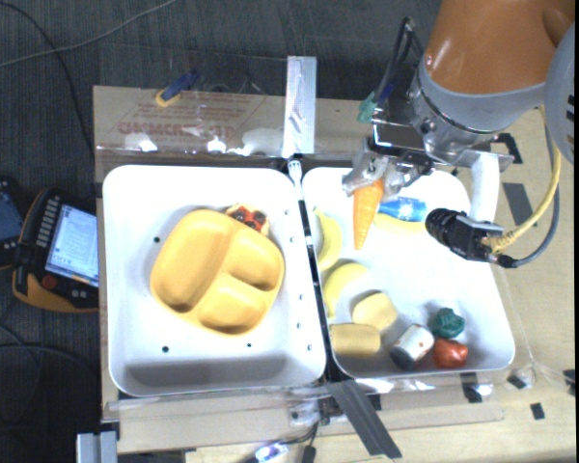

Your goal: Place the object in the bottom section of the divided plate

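Here my gripper (378, 175) is clamped on the orange carrot (365, 212), which hangs tip-down just below it over the right bin (482, 287). The yellow divided plate (217, 270) lies well off to my gripper's left, in the left bin (135, 355).

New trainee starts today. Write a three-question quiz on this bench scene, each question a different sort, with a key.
1. True or false: the orange carrot hangs at the gripper, above the right bin.
2. Which bin holds the yellow divided plate? A) left B) right
3. Fill in: the red and green toys lie in the right bin's near-right ____.

Key: 1 true; 2 A; 3 corner.
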Tool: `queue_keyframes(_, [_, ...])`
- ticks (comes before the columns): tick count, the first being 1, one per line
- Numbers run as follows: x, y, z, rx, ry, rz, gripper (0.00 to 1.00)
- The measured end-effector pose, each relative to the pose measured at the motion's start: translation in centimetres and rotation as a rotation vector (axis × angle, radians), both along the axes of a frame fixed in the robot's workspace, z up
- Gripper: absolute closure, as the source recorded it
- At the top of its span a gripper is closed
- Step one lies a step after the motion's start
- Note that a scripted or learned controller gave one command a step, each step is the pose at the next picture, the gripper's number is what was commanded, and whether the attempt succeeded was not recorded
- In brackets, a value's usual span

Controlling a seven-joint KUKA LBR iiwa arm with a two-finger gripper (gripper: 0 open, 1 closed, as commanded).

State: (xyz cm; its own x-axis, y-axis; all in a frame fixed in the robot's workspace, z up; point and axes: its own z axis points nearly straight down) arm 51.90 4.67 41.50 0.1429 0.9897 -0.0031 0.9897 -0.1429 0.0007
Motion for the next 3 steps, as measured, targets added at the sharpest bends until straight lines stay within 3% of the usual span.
queue_keyframes(1, [-0.5, 3.8, 0.0, -0.001, 0.001, -0.316, 1.0])
queue_keyframes(2, [10.3, 4.0, -12.7, -0.003, 0.003, -0.517, 1.0])
queue_keyframes(3, [11.1, 10.1, -27.6, 0.0, 0.005, -0.85, 1.0])
